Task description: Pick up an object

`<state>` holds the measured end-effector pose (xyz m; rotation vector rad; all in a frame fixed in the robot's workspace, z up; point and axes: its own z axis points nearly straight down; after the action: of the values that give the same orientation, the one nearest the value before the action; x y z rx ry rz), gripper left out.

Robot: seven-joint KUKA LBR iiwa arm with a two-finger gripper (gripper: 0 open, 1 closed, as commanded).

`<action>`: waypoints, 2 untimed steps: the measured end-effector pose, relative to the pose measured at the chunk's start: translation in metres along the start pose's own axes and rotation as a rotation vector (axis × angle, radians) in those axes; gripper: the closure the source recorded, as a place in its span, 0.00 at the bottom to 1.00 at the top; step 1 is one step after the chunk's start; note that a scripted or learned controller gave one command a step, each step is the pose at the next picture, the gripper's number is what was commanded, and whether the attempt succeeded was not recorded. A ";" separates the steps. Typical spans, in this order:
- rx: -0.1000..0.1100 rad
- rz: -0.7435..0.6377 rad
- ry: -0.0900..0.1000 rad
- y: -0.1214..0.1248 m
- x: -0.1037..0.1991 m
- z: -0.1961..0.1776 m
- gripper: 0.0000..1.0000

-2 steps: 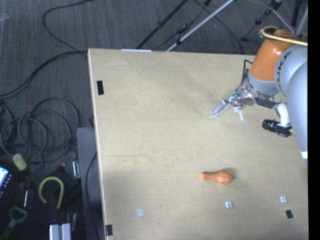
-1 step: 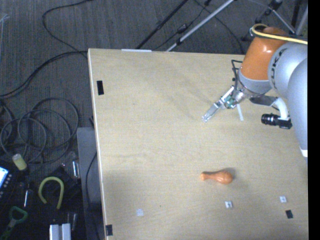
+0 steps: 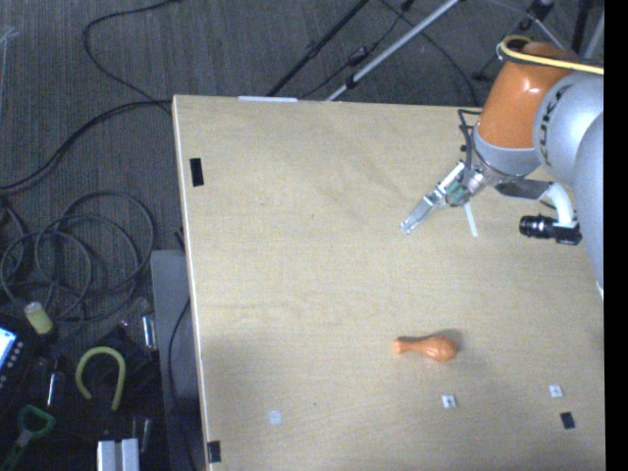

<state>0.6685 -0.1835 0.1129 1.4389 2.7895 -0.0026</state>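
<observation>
The gripper (image 3: 444, 216) hangs with fingers spread apart, nothing between them, above the bare wooden bench (image 3: 294, 263). An orange pear-shaped object (image 3: 428, 347) lies on the bench, well apart below the gripper.

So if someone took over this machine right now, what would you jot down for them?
Gripper: fingers spread open, holding nothing, hanging above the bare middle of the bench.
Object: one orange pear-shaped piece lying on its side on the bench, nearer the camera than the gripper and well apart from it.
Done: nothing picked up yet.
Left: bring the gripper over the orange piece, lower, close on it, lift.
</observation>
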 end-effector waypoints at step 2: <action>0.000 0.000 0.000 0.000 0.000 0.000 0.00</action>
<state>0.6685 -0.1834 0.1129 1.4389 2.7898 -0.0020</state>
